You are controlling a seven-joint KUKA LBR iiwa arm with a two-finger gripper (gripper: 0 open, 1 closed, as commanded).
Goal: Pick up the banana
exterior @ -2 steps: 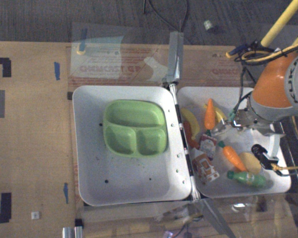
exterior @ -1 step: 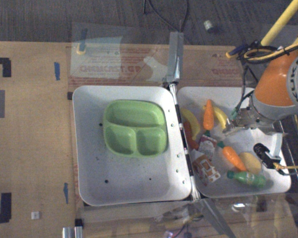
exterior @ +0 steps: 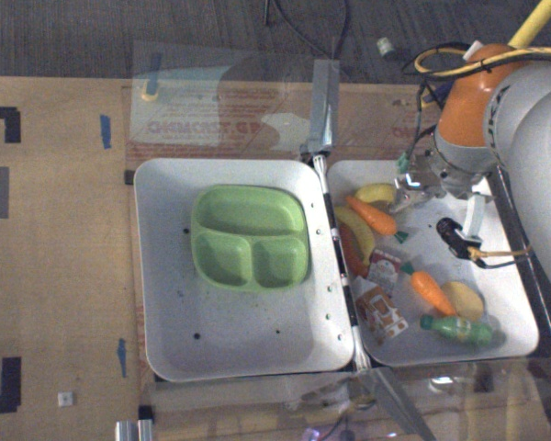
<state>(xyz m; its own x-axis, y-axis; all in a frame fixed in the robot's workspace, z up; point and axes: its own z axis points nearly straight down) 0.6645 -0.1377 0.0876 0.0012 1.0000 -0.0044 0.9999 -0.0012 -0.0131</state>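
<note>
1. The left bin [exterior: 156, 274] is white and shallow. It holds a green divided plate [exterior: 251, 237] with three compartments, set toward the bin's far side.
2. The right bin [exterior: 519, 333] stands just beside it, their walls meeting along the middle.
3. The banana [exterior: 356, 232] lies in the right bin against the left wall, running lengthwise along it. A reddish piece [exterior: 349, 251] touches its left side; what it is cannot be told.
4. A carrot [exterior: 375, 217] lies slantwise across the banana's far end, and a small yellow rounded thing [exterior: 376, 193] sits just behind it.
5. Two small cartons sit nearer the front: one [exterior: 384, 269] by the banana's near end, the other [exterior: 381, 312] closer to the front wall.
6. The gripper [exterior: 407, 194] hangs over the bin's far part, just right of the carrot and apart from the banana. Whether it is wide or narrow cannot be told.
7. A second carrot [exterior: 429, 289], a green bottle [exterior: 457, 329] lying on its side and a pale yellow lump [exterior: 464, 299] cluster near the front right.
</note>
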